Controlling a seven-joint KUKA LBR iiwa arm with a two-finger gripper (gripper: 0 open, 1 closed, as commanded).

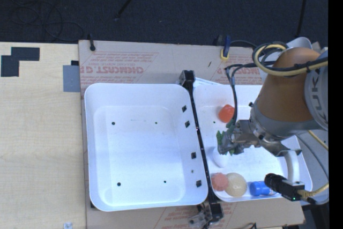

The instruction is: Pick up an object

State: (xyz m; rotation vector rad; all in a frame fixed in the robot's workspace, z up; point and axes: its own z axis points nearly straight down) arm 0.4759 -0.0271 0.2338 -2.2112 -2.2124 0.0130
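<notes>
My gripper [229, 145] is low over the left half of the right bin [252, 95], under the grey and orange arm. A small dark green object [221, 139] lies right against its left side; whether it is held is hidden. Farther back in the same bin sits an orange-red object [226, 113]. Along the near wall a pink-red piece [218, 181], a cream ball [236, 184] and a blue object [260, 189] lie in a row. A pale white item [219, 159] rests just below the gripper.
The left bin [96, 115] stands beside the right one, with a black-clipped divider wall [194, 137] between them. Both bins rest on a cardboard sheet [134, 64] on the wooden bench. The bulky arm covers the right bin's right half.
</notes>
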